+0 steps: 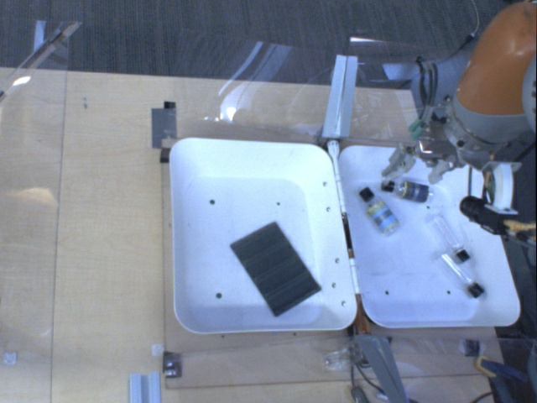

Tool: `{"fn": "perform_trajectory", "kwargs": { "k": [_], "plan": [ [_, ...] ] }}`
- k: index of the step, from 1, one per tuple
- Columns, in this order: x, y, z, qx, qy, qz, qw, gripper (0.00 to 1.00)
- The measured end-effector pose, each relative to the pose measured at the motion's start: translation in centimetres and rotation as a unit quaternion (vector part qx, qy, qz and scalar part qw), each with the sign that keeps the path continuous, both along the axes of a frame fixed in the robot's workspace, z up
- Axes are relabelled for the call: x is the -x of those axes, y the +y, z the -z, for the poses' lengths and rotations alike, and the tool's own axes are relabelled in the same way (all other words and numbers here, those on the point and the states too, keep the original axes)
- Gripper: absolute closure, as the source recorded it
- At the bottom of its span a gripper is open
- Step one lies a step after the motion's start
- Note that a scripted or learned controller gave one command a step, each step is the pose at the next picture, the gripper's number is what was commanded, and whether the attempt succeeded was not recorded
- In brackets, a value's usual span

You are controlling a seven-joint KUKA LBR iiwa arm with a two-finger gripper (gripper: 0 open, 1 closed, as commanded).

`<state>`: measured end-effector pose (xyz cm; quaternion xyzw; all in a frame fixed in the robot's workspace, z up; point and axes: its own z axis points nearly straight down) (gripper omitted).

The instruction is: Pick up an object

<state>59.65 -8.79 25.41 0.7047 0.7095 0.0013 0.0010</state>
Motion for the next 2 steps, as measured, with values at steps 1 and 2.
{"fn": "perform_trajectory", "kwargs": {
  "k": [1,2],
  "plan": [
    [-0.8,-0.2,11.6,0.0002,0.0,-0.053,0.9986,0.0],
    [-0.4,0.2,15.7,0.0005,-0.003,-0.048,0.9989,0.0]
  ]
}}
